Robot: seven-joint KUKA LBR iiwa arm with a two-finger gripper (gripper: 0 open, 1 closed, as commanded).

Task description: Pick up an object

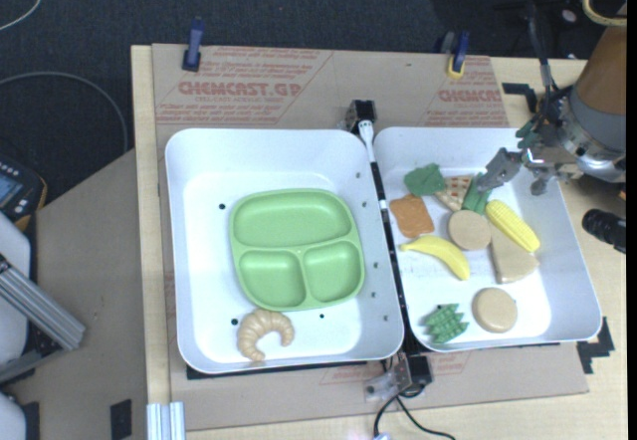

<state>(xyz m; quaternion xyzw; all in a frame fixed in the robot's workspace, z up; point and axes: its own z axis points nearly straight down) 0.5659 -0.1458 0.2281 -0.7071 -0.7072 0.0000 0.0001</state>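
Note:
The right bin (572, 269) holds several toy foods: a green leafy piece (426, 177), a waffle cracker (453, 193), an orange-brown slab (411, 216), a round beige disc (469, 230), a corn cob (512, 226), a banana (439, 255), a tan bread slice (513, 262), a round cookie (495, 309) and a green sprig (443, 323). My gripper (516, 177) hangs over the bin's far right part, open, with nothing between its fingers. Its left finger (495, 170) points down beside a small dark green piece (475, 197), above the corn cob.
The left bin (189, 229) bears a green divided plate (296, 249) and a croissant (265, 331) near its front wall. A black divider clip (362, 115) sits between the bins at the back. Blue clamps (192, 46) hold the cardboard base.

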